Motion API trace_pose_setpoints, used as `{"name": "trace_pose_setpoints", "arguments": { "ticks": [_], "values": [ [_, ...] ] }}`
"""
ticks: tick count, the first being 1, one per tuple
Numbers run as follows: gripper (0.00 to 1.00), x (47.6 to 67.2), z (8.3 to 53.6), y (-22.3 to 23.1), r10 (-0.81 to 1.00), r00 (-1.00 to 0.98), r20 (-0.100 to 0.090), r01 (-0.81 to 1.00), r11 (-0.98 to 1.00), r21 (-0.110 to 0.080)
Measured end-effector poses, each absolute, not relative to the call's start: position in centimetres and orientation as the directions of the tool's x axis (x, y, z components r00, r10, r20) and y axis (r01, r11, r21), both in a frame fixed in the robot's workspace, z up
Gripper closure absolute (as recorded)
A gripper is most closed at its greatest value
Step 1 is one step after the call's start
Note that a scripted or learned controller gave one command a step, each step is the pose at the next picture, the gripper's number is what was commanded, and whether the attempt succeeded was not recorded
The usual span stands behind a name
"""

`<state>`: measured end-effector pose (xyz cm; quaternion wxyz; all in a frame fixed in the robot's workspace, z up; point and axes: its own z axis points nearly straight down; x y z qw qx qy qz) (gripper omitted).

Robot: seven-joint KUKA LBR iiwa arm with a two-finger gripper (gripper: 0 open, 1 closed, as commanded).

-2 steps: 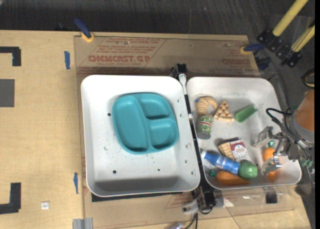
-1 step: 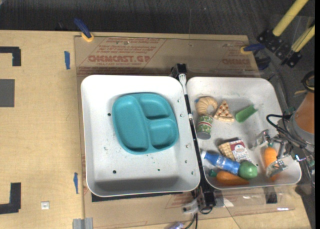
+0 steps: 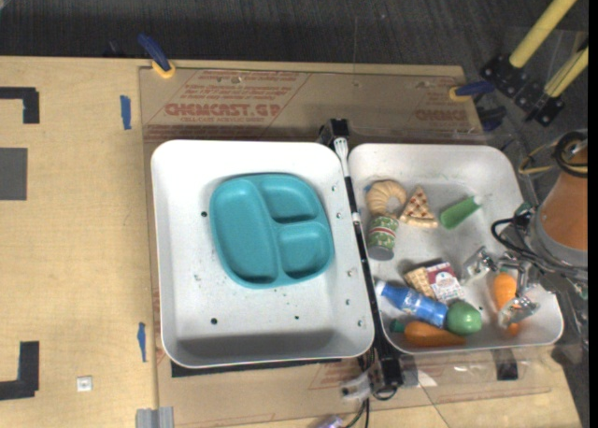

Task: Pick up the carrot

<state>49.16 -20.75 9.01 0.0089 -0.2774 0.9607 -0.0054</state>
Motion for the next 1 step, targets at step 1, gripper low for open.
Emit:
{"name": "trace_pose_setpoints", "arguments": {
  "ticks": [1],
  "values": [
    [0.00, 49.92, 9.02, -20.06, -0.834, -0.551, -0.010, -0.834, 0.551, -0.019]
  ]
}}
